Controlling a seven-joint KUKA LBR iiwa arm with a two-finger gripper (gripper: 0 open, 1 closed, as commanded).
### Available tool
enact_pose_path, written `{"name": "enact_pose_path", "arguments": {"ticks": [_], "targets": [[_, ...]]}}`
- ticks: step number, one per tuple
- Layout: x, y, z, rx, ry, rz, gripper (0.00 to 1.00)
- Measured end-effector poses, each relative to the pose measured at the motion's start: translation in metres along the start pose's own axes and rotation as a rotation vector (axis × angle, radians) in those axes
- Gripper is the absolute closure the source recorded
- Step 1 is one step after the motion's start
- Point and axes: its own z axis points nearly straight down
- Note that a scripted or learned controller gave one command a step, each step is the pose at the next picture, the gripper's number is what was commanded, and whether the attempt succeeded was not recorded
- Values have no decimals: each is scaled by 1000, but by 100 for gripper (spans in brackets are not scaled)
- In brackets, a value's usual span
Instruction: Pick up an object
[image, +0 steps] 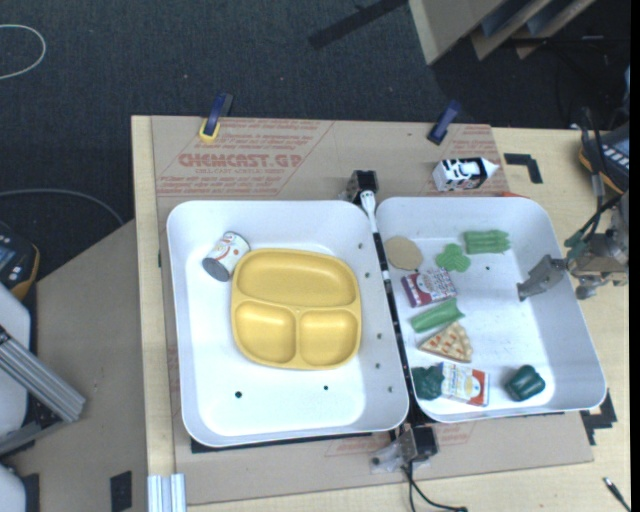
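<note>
Many small toys wait in the right bin (575, 330).
The green block (486, 241) lies near the back, closest to the gripper (540, 278), whose jaws look open and hold nothing. It should come straight down over one toy.

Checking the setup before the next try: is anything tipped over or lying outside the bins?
Yes. A small can lies on its side in the left bin, against the yellow tray. A black-and-white carton sits on the bench beyond the right bin.
</note>
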Motion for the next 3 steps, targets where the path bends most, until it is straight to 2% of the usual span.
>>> {"name": "enact_pose_path", "arguments": {"ticks": [1, 2, 3], "targets": [[0, 3, -7, -13, -4, -4, 0], [-1, -7, 49, -6, 0, -3, 0], [6, -7, 112, -5, 1, -4, 0]]}}
